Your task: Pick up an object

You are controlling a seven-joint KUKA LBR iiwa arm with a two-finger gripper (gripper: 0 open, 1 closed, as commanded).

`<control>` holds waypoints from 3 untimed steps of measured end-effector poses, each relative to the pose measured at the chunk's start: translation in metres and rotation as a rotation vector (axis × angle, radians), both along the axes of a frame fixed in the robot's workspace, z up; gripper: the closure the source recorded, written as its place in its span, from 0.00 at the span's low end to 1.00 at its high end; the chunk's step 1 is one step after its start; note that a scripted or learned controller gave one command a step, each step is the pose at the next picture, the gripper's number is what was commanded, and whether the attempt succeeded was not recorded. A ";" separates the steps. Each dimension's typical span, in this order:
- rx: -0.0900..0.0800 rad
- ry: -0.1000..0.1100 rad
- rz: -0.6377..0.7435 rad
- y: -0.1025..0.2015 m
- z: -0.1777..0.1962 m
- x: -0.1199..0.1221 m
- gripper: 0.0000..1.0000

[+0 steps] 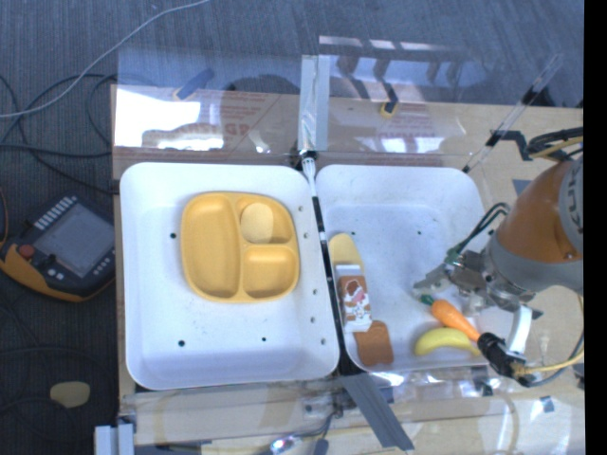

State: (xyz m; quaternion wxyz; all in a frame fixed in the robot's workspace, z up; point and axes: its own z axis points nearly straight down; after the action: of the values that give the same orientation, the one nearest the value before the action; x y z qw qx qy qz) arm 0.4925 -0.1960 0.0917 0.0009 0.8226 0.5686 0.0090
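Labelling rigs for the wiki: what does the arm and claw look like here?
Grey arm with a broad orange band above the wrist. Dark cables loop alongside it. The claw is a compact grey metal assembly.

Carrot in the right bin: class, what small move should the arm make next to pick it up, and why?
Probably lower the pincer a little toward the carrot. It hangs just above the carrot's upper end, nothing shows between its fingers, and the banana lies close below, so a short, careful descent seems best.
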 end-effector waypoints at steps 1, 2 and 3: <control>-0.013 0.011 0.353 -0.003 0.001 -0.007 0.00; -0.011 0.013 0.571 -0.017 0.070 0.028 0.00; -0.004 0.016 0.523 -0.022 0.021 0.011 0.00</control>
State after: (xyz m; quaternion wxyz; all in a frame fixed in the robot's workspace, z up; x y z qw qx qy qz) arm 0.5039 -0.2179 0.1126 -0.0045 0.6478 0.7618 0.0012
